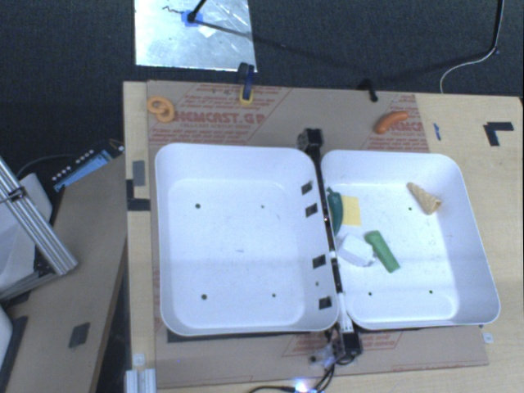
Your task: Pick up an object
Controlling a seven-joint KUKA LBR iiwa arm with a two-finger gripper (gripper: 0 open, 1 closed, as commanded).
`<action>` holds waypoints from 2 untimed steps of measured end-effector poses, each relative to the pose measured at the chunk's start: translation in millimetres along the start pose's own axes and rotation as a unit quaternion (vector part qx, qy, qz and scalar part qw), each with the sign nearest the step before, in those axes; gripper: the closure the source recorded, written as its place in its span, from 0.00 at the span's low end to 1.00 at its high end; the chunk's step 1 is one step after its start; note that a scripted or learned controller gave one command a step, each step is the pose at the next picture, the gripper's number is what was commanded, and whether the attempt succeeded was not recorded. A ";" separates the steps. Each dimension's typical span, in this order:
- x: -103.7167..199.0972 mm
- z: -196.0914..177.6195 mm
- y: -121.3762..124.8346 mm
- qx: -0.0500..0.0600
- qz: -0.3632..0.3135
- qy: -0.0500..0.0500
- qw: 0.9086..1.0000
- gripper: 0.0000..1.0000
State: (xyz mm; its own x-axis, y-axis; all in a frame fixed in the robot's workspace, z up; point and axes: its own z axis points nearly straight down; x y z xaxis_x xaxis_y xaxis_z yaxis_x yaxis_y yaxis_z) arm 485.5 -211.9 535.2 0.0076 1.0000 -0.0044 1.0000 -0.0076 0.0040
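In the right bin [471,244] lie several small objects. A green cylinder [381,251] rests near the middle, tilted, with a white crumpled piece [354,252] just left of it. A yellow square block [350,210] sits by the bin's left wall, beside a dark teal strip [334,209]. A tan wedge-shaped piece [425,196] lies toward the back right of that bin.
The left bin [176,244] stands beside the right one, joined by black clips along the divider [324,244]. On the cardboard behind the bins lie an orange sausage shape [390,122], a tan ring [161,109] and a blue-yellow clamp [246,83].
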 end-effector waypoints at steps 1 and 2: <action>38.5 94.3 0.3 0.005 -0.007 0.003 1.000 1.00; 21.6 -6.2 1.0 -0.005 -0.006 -0.001 1.000 1.00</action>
State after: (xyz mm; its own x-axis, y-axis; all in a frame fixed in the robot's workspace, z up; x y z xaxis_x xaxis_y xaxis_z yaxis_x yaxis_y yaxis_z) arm 486.6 -190.3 541.3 -0.0034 1.0000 -0.0056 0.9999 0.0035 0.0140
